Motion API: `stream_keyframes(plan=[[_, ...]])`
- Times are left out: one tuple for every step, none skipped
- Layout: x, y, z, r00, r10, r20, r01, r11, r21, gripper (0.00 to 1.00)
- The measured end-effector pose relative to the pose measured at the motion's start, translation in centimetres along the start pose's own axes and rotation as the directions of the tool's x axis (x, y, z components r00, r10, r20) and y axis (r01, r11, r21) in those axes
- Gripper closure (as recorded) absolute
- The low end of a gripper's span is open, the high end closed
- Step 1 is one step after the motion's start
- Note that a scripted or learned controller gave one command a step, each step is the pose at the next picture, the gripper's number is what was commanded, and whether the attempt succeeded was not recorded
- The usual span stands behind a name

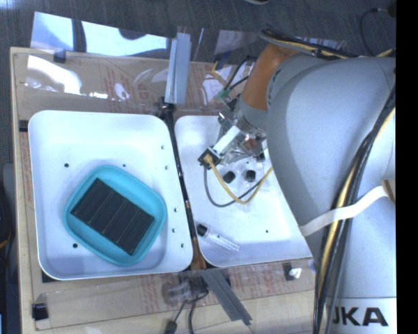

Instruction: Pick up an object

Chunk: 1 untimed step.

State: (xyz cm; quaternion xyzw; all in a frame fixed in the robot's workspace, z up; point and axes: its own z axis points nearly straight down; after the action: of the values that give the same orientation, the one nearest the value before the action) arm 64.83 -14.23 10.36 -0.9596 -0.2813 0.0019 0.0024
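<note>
My gripper [240,176] hangs over the back half of the right bin [188,138], with the orange wrist band above it. Its two dark fingertips [228,177] stand apart, and only white bin floor shows between them. A thin white pen with a black cap [216,239] lies near the front left of the right bin, well clear of the gripper. In the left bin [49,138] sits a shallow blue tray with a dark ribbed insert [115,213]. The grey arm hides the right bin's right side.
A yellow and black cable [226,202] loops down from the wrist over the right bin's floor. The divider between the bins [181,186] runs just left of the gripper. A grey metal bar [177,68] stands behind the bins.
</note>
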Motion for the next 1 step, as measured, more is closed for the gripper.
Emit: stream_keyframes(plan=[[-2.23,0.82,1.3,0.997,-0.073,0.002,0.073,0.997,0.002,1.0]])
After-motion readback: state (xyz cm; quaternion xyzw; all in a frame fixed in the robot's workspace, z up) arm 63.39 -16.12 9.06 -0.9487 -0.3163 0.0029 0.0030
